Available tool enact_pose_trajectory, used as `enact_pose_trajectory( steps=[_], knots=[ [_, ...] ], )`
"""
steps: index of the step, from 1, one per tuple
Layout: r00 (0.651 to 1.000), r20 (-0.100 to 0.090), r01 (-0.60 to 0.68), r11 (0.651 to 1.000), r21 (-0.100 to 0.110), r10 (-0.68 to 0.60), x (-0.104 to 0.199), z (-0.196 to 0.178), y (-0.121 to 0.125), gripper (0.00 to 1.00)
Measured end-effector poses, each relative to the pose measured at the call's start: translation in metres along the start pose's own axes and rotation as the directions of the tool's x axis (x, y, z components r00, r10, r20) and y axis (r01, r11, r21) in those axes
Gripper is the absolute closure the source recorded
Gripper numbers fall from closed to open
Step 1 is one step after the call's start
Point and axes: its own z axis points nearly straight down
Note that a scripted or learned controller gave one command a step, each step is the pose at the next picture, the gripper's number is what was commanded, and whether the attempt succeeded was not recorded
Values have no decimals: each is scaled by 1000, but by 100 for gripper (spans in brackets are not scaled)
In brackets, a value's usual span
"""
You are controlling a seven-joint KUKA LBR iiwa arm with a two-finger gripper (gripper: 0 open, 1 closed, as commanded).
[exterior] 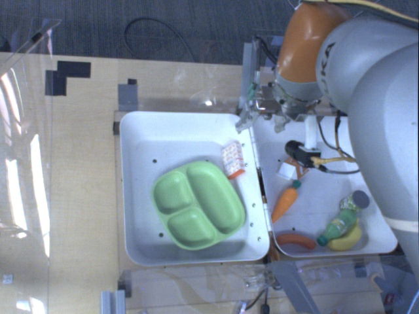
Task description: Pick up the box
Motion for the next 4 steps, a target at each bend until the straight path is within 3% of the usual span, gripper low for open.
enact_pose_trajectory(
  steps=[4],
  knots=[
    [1000, 0, 0, 1000, -1, 0, 0, 0, 0, 0]
  ],
)
